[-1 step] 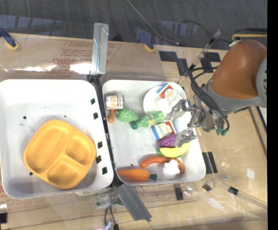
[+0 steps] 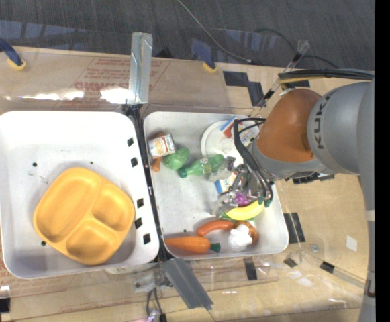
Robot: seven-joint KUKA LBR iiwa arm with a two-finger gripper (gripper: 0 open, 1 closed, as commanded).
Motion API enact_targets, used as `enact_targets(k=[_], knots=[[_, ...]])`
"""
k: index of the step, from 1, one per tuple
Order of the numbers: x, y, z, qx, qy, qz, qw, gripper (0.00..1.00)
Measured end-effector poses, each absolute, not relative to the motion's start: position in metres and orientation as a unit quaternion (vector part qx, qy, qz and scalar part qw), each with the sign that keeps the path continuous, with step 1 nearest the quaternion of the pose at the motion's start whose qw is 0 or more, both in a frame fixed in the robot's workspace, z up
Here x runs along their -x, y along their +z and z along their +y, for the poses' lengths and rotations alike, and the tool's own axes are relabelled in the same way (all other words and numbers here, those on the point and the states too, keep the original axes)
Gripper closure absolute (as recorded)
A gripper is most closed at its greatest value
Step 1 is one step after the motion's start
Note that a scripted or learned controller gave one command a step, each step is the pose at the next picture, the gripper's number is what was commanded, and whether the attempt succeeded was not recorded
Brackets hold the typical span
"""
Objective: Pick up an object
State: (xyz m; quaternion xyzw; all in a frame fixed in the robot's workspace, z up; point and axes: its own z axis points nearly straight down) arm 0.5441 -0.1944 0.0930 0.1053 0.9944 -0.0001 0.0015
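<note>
Target as I read it: the banana (image 2: 246, 211), lower right of the right bin (image 2: 181, 200), yellow, lying roughly flat, with a small purple thing (image 2: 240, 197) touching its upper edge. My pincer (image 2: 243, 188) sits just above that pile, low in the bin; too much cable and dark clutter around the tips, so I can't tell its state.

Neighbours are tight. A red sausage-like piece (image 2: 215, 226) and a white-and-orange item (image 2: 241, 235) lie just below the banana, a carrot (image 2: 189, 245) along the bin's bottom wall. Green toy veg (image 2: 181, 161) and a small can (image 2: 162, 144) sit up-left, a white plate (image 2: 216, 139) at top.

To do this well I'd centre over the banana's middle, close across its narrow width, not lengthwise, and keep clear of the purple thing so it doesn't wedge in. Lift straight, slowly; curved plastic likely slips.

Left bin (image 2: 20, 153) holds a yellow divided tray (image 2: 84, 215). Tabletop (image 2: 329, 247) on the right.
</note>
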Motion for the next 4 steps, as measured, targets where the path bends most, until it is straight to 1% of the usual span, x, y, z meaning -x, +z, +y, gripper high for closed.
enact_targets(k=[1,2,3,4], knots=[[-0.540,0.092,-0.175,-0.203,0.0006,0.979,-0.001,0.00],[-0.496,0.094,-0.209,-0.109,0.0005,0.994,0.001,0.00],[-0.487,0.093,-0.160,-0.184,0.0000,0.983,0.003,0.00],[-0.489,0.103,-0.159,-0.179,-0.0001,0.984,0.003,1.00]])
